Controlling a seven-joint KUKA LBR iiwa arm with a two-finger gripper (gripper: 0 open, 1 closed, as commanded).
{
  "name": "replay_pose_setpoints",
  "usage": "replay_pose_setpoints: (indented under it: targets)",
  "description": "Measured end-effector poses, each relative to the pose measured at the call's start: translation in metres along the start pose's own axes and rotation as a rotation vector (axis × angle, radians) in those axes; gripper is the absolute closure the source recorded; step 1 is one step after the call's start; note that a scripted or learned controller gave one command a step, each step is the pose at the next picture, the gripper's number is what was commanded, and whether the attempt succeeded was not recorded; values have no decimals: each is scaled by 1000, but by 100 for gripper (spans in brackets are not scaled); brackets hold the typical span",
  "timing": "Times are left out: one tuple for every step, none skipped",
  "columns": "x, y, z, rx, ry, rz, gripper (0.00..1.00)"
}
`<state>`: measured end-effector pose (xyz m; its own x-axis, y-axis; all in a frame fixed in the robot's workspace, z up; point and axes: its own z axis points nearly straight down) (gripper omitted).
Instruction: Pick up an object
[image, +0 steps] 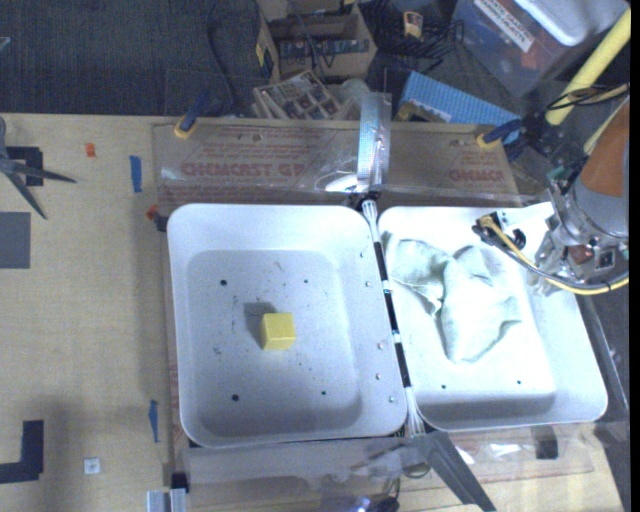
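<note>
Cloth (468, 300) lies crumpled in the right bin (575, 395), its bulk just left of the gripper (572, 255) at that bin's right rim; we cannot tell the fingers' state

Claw (578, 252) at the right bin's (575, 395) far right rim, below the grey arm's orange band (608, 170). Just left of claw: crumpled pale cloth (470, 300). Well left, in the left white bin (190, 250): small yellow cube (279, 331), alone.
</note>
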<state>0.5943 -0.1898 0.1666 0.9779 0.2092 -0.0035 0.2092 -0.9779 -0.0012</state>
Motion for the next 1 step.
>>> replay_pose_setpoints:
  targets:
    - [0, 0, -10, 0, -1, -2, 100]
